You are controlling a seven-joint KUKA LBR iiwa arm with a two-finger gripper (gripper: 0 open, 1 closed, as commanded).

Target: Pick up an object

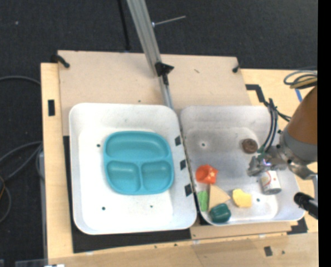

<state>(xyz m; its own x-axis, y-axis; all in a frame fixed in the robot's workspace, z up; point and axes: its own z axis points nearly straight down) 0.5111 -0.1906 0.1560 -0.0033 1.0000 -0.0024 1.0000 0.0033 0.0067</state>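
The right white bin holds several small objects. A brown round piece lies near its middle right. An orange-red object sits toward the left wall. A green strip and a tan wedge lie below the orange-red object, with a dark green lump at the front. A yellow object lies to the right of the wedge. A small white and red cylinder rests at the right. My gripper hangs low over the bin, between the brown piece and the cylinder, close to the cylinder's upper left.
The left white bin holds a teal divided plate. A slanted metal pole stands behind the bins. The arm's orange band hangs over the right bin's right edge. Cables run along the right side.
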